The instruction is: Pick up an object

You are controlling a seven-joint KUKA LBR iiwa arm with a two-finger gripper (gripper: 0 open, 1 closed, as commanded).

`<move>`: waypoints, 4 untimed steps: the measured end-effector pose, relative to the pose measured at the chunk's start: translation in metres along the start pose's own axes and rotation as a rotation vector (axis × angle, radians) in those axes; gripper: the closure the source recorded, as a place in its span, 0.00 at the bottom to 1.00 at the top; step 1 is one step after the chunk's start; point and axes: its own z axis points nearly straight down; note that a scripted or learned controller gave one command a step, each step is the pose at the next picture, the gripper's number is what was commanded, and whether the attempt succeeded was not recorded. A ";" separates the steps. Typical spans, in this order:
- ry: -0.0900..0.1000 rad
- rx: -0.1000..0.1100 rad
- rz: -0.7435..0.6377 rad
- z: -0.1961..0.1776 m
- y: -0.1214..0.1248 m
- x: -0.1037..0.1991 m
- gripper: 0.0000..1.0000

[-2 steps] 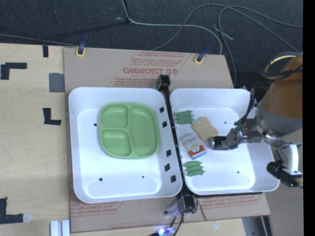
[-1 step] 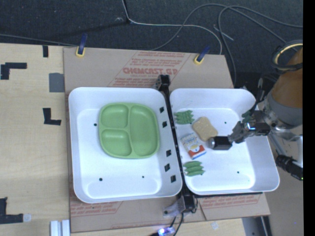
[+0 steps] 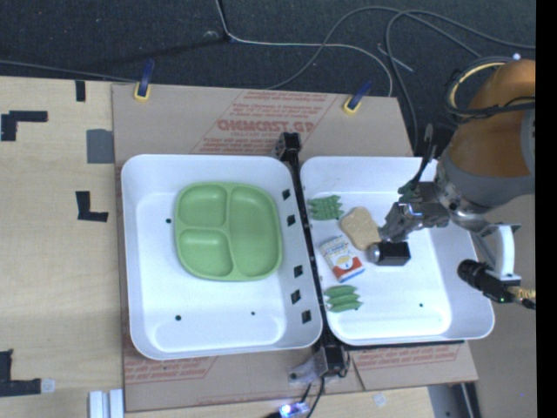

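Four small things lie in the right bin, all toward its left half. A flat green pod bunch sits near the left wall, toward the far edge. A tan bread slice lies tilted just right of it. A white packet with red and blue print lies below. Another green pod rests nearer the front edge.

A robotics lab is being shown. Two white bins are being held side by side on a cardboard sheet, which is being clamped to the surface by yellow clips. Loose cables are being trailed over dark carpet, and an industrial arm is being operated above.
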 end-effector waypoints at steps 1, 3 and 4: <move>-0.001 0.000 0.002 -0.003 0.030 0.044 1.00; -0.002 -0.001 0.001 0.015 0.082 0.145 1.00; -0.002 -0.001 0.002 0.033 0.108 0.187 1.00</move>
